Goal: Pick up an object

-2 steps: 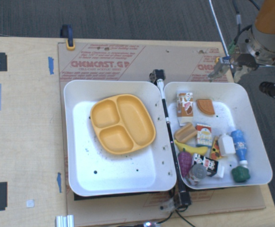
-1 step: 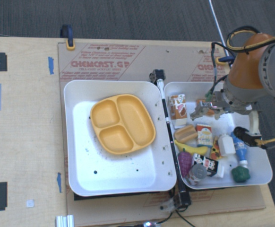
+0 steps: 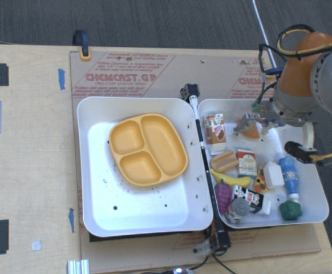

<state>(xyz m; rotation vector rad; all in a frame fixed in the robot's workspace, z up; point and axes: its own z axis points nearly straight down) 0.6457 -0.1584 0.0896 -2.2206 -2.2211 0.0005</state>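
In the right white bin (image 3: 317,194), the gripper (image 3: 250,124) hangs directly over a small orange wedge-shaped piece (image 3: 251,132); whether its jaws are clenched, I cannot tell.

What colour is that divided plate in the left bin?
Yellow-orange, plain, no pattern. The plate shows clearly in the camera view.
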